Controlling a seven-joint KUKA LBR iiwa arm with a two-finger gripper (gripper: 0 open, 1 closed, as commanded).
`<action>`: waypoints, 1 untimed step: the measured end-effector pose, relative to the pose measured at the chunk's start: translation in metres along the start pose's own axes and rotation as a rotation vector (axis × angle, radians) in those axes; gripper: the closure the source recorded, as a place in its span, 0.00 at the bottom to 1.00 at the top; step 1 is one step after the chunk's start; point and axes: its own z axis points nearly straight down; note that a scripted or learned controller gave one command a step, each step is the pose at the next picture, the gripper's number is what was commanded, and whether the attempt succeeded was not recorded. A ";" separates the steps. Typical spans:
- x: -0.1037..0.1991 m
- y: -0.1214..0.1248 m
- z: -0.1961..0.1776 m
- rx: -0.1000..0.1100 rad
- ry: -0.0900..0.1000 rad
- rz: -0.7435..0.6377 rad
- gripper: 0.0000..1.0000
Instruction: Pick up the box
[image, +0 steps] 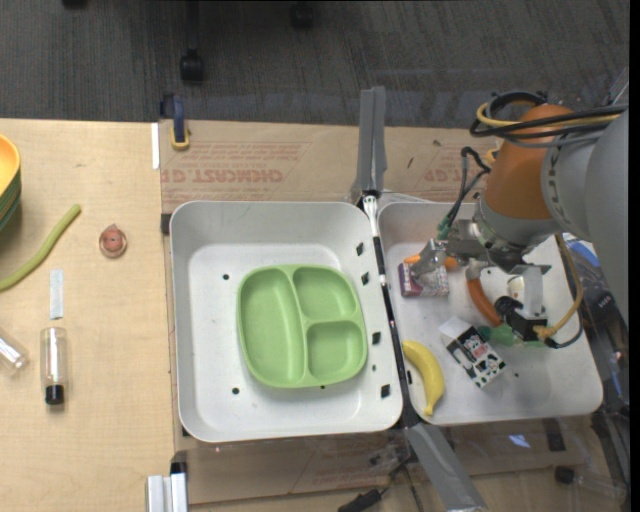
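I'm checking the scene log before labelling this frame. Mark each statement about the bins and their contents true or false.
1. The green divided plate lies in the left bin. True.
2. The banana lies on the green plate. False: it lies in the right bin, near its front left corner.
3. The box is in the right bin. True.
4. The arm reaches over the left bin. False: it is over the right bin.
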 end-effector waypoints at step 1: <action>-0.004 -0.036 0.000 -0.001 0.000 -0.062 0.00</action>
